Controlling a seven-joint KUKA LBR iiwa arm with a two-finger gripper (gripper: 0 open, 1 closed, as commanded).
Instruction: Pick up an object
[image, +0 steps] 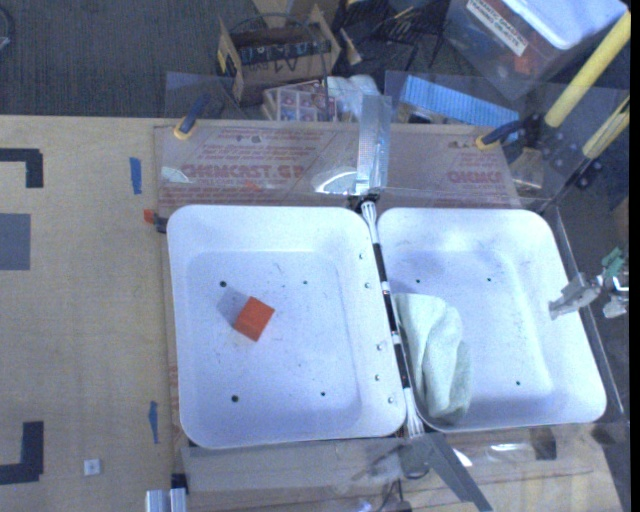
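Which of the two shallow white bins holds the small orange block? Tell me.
The left shallow white bin holds the small orange block, lying on its floor left of centre. The right shallow white bin has a crumpled pale cloth instead.

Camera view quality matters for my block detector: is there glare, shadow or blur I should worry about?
Camera view: even, soft lighting; the orange block is fairly sharp and casts a small grey shadow to its upper left; bright glare sits on the clear plastic sheet behind the bins; the white cloth blends into the right bin.
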